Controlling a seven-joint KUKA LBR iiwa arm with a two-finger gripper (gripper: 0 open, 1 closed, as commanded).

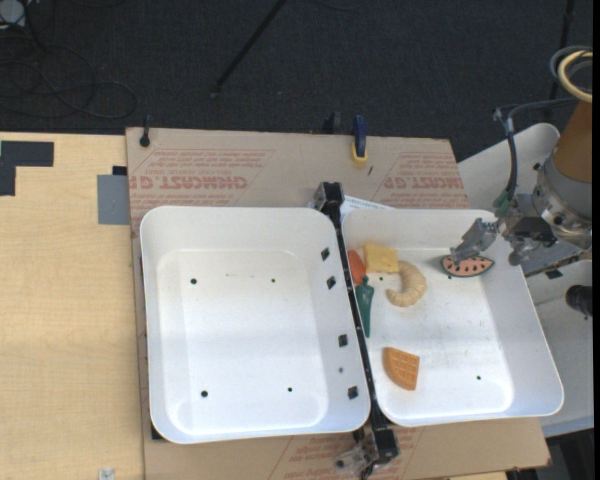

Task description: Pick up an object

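- My arm (570, 168) reaches over the right bin (500, 368); I judge this the approach step.
- The tool (502, 236) hovers by the watermelon slice (467, 264); I cannot tell its spread.
- Next: descend squarely over the slice.

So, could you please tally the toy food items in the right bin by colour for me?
Yellow or tan: 2, cheese wedge and croissant
Orange: 2, bread slice and carrot
Green: 1, green piece
Red: 1, watermelon slice
Total: 6
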